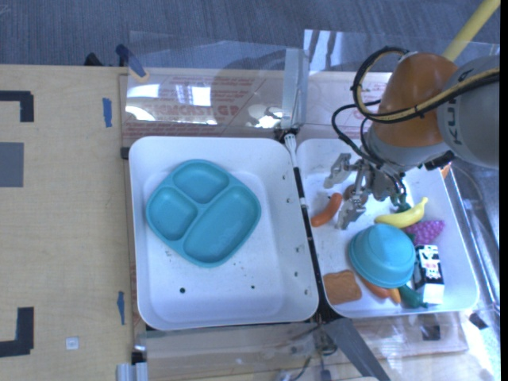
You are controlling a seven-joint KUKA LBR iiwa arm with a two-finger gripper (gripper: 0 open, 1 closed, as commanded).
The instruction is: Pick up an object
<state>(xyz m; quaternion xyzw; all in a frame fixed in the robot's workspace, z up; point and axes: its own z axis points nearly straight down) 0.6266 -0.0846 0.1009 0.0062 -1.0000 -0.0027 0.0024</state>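
The gripper point(350, 187) hangs low over the right bin point(464, 292), in its upper half, with the metal fingers point(340, 170) spread apart and nothing caught between them. One finger reaches toward ten o'clock, the other points down toward six. Just at the gripper's eight o'clock lies a small orange sausage point(326, 210), slanted on the white floor, close to the lower fingertip but not gripped. Behind the gripper, at two o'clock, rises the arm point(476, 125), its orange band point(417, 101) bulging above the wrist and looped with black cables point(361, 82).

At the gripper's four o'clock a yellow banana point(405, 215) lies just beside a bunch of purple grapes point(429, 231). Below those, at five o'clock, sits an upturned teal bowl point(383, 255), touching the banana's underside. A brown bread slice point(342, 286) lies at the bowl's seven o'clock, an orange carrot point(382, 292) pokes out from under its lower rim, and a black-and-white carton point(429, 272) stands against its four o'clock side.

Across the divider, at nine o'clock from the gripper, the left bin point(159, 292) holds a teal divided plate point(204, 211), lying flat in its upper middle, well apart from the gripper. A clear plastic sheet point(214, 94) stands behind both bins at twelve o'clock.
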